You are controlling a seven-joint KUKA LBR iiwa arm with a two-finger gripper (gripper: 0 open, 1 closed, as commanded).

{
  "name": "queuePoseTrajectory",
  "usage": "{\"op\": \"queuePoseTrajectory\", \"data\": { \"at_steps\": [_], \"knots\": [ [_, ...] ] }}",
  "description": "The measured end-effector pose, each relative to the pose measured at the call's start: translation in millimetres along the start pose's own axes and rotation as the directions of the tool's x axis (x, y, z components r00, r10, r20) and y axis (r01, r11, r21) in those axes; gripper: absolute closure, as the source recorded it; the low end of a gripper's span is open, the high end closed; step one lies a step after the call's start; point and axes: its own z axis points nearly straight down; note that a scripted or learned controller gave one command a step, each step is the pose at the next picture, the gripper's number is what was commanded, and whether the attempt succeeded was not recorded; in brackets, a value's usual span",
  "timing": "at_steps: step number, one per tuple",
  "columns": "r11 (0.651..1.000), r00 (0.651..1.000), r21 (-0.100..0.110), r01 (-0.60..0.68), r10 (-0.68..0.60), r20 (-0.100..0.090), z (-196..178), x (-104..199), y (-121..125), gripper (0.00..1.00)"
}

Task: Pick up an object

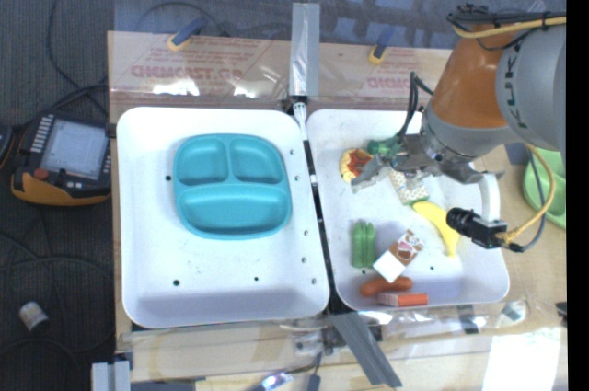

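**Hovering low over the far end of the right bin, nothing grabbed yet**

Closest candidate: red-and-yellow toy (352, 164), lying at the far left of the right bin (497, 288), close to the wall shared with the left bin. Small green piece (378, 146) just beyond it on the far side. Gripper (381, 166) right there, down low, just beside or touching the toy's right edge. Hard to call which. Open or closed? Can't tell from this slant, too much wrist and clutter in the way. No sign of anything lifted clear of the bin floor.

Further out, toward the near end: yellow banana (436, 224) on the right, green vegetable (363, 244) on the left, small brown-and-white box (409, 244) between them, white cube (389, 267) just near of that, then a red sausage-looking thing (378, 288) by the near wall. Over in the left bin (147, 288), just a blue divided plate (230, 185).

Looks like the reach-and-close step, not the lift. Next move, as a guess: needs a proper squeeze on the toy, then a straight pull up. Worth watching for a slip or a graze against the divider wall.
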Motion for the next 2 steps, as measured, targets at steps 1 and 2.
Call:
{"op": "queuePoseTrajectory", "data": {
  "at_steps": [1,2],
  "knots": [
    [0.974,0.974,0.018,-0.225,0.225,0.002,80,-44,96,0.00],
    [0.998,0.998,-0.033,-0.057,0.058,0.014,85,-27,62,0.00]
  ]
}}
